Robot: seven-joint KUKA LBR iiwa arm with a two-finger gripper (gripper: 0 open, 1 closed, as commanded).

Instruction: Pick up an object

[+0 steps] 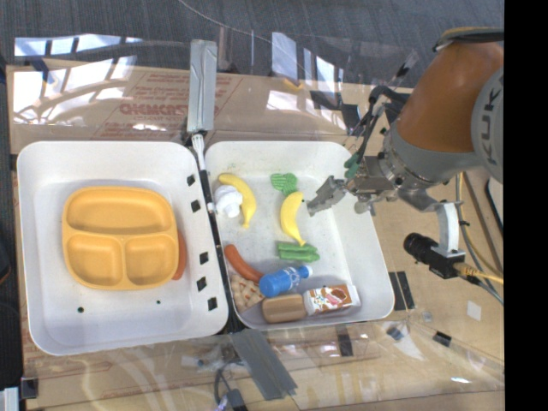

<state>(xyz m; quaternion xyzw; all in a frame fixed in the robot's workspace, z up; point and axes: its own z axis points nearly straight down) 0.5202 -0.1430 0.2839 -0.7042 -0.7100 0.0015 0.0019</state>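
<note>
A: Which step is in hand?

B: The approach, by my reading. The tool [325, 197] hangs over the right bin [360, 157], toward its 3 o'clock side, with nothing between its tips. Whether the tips stand apart or together, I cannot tell.

A: And what could it pick?

B: The nearest thing is a yellow banana [292, 215] just at the tool's 9 o'clock, near the bin's middle. A second banana [241, 195] lies further toward 9 o'clock, touching a small white piece [226, 202].

A: What does the next move call for?

B: Probably a short shift toward 9 o'clock, then a descent onto the near banana, tips set across its narrow width.

A: What crowds it?

B: A green piece [283, 181] sits at the banana's 12 o'clock and another green piece [297, 251] at its 6 o'clock, both close. Along the bin's 6 o'clock edge lie a sausage [241, 262], a blue bottle [282, 280], a brown roll [283, 307] and a small carton [330, 298], packed together.

A: And the other bin?

B: The left bin [43, 255] carries an orange divided tray [120, 236], well apart from the tool.
</note>
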